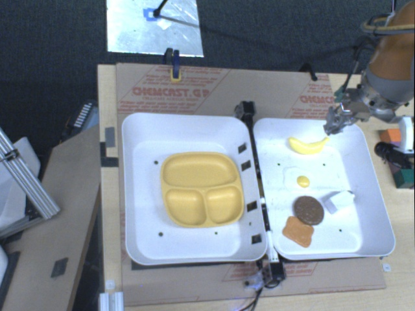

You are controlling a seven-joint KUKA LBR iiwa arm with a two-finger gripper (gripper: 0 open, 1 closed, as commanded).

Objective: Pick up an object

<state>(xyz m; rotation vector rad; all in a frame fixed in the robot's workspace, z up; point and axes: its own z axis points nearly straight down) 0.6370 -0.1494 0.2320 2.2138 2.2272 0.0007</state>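
Over the far right corner of the right bin (373, 173), the gripper (336, 123) hangs at the end of the grey arm (389, 63), whose orange band sits just above the wrist. Its fingers are too small and blurred against the bin's rim to tell whether they are spread or closed, and nothing can be seen between them. Just below and to the left of the gripper, apart from it, a yellow banana (307, 145) lies curved on the bin floor. Nearer the middle of the same bin sits a small yellow ball (303, 181). Toward the near edge, a brown round disc (308, 210) rests beside a white block (338, 200), and an orange biscuit-shaped piece (298, 231) lies touching the disc's near side. To the left, the left bin (139, 173) holds a yellow divided tray (198, 188) with three compartments. Both bins rest on a sheet of printed cardboard (168, 91) laid across the bench.
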